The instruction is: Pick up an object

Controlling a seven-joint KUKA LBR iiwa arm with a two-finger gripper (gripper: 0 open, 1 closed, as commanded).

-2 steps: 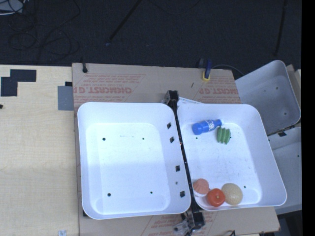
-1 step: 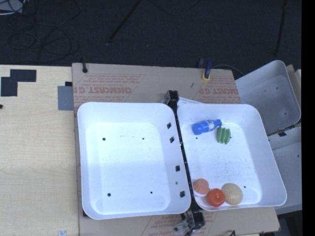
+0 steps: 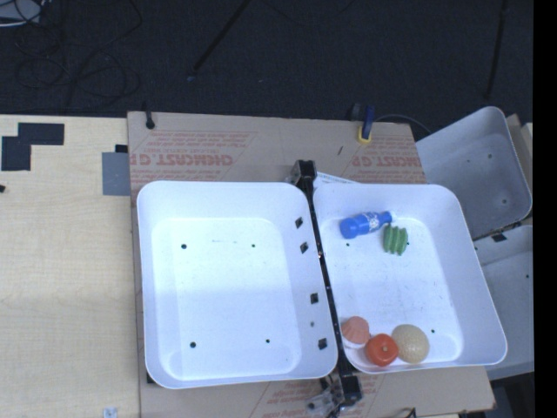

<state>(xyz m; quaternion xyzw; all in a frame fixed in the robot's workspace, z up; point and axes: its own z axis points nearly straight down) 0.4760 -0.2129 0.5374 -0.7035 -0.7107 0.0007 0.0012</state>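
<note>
Nearest us, at the right white plastic bin's (image 3: 474, 264) 7 o'clock corner, 3 round toys cluster: orange-red tomato (image 3: 381, 349), pale peach ball (image 3: 355, 329), beige dimpled ball (image 3: 411, 342). At 12 o'clock lie a blue plastic bottle (image 3: 365, 224) and green ridged pickle (image 3: 396, 239), likely scattered as candidates.

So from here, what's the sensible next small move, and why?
Probably bring the arm in over the right bin toward the blue bottle. It lies apart from the wall, with only the green piece beside it, while the other three objects crowd the near corner.
</note>
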